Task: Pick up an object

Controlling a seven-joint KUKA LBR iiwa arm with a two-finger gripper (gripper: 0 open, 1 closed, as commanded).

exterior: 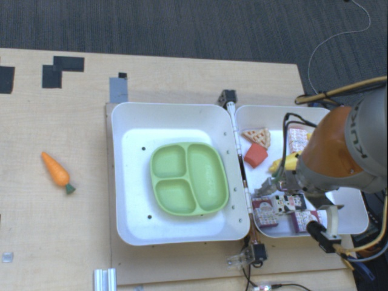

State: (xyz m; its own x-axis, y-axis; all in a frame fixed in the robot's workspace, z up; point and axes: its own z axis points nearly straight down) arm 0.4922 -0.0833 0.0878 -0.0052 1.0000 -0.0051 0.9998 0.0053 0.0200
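While the grey-and-orange arm's gripper [277, 193] is hanging low in the right white bin [357, 220], fingers' spread impossible to tell, it is seemingly descending toward the yellow banana-like toy [287, 162], needing a closing grasp next.

desk [54, 235] bears two bins side by side | left bin [121, 162] at frame centre, divided plate [189, 179] in it | right bin [357, 220] at frame right, waffle piece [257, 136] at its upper left, block [256, 156] just below it | toy carrot [56, 171] on desk, far left | arm [339, 144] over right bin
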